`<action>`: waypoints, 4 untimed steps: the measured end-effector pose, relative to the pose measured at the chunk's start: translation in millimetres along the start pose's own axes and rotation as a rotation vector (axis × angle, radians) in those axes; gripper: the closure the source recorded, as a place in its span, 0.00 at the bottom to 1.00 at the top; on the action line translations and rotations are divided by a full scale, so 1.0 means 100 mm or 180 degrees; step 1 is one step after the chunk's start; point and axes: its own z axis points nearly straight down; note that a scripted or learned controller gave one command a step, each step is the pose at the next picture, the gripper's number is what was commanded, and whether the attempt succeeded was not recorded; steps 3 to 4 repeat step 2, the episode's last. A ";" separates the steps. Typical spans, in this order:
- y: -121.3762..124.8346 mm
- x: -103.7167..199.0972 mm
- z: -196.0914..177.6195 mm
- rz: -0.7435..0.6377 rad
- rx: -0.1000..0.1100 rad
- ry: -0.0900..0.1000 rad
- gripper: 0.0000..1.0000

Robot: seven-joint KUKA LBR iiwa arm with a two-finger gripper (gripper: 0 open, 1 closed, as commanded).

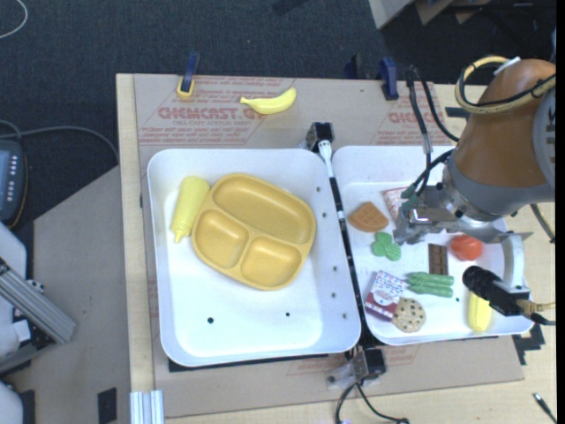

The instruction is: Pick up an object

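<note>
The gripper [408, 230], whether clenched or released I cannot tell, hangs over the right bin [371, 168] beside a green toy [386, 247].

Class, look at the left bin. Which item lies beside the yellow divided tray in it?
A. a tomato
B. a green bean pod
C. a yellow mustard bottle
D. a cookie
C: the yellow mustard bottle lies in the left bin against the left side of the yellow divided tray; the cookie, tomato and green bean pod lie in the right bin.
</note>
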 end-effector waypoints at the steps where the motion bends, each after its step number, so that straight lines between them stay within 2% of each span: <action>1: -0.01 0.13 -0.02 -0.0011 0.0001 0.0003 1.00; 2: -0.18 0.01 0.04 0.0004 0.0018 0.0004 1.00; 4: -0.18 0.01 0.04 0.0004 0.0018 0.0004 1.00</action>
